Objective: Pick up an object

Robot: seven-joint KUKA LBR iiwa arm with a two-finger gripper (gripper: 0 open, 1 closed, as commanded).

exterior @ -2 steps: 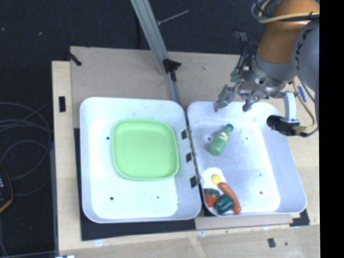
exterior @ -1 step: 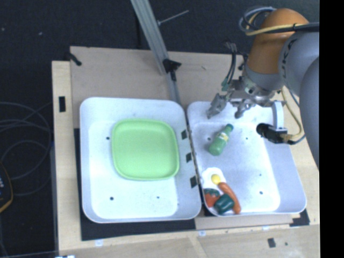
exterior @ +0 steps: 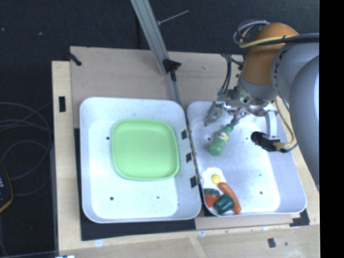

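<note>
1. The gripper [exterior: 226,113] hung over the right bin [exterior: 279,190], toward that bin's 11 o'clock corner, with the grey arm [exterior: 301,74] and its orange band [exterior: 263,52] reaching in from 2 o'clock.
2. Its fingers [exterior: 214,112] were spread apart, with nothing seen between them.
3. A green bottle [exterior: 220,142] lay on the right bin's floor, tilted, its narrow neck pointing to 1 o'clock just beneath the gripper; whether they touched could not be told.
4. The bottle sat close to the bin's 9 o'clock wall, with bare floor open toward 3 and 5 o'clock.
5. A cluster of small toys [exterior: 220,192], yellow, orange, red and green, was packed into the right bin's 7 o'clock corner, against the rim and well apart from the bottle.
6. A green square plate [exterior: 145,149] lay flat in the middle of the left bin [exterior: 97,198], with white floor showing all round it.
7. A grey pole [exterior: 153,31] slanted from 12 o'clock down to the seam between the bins.
</note>
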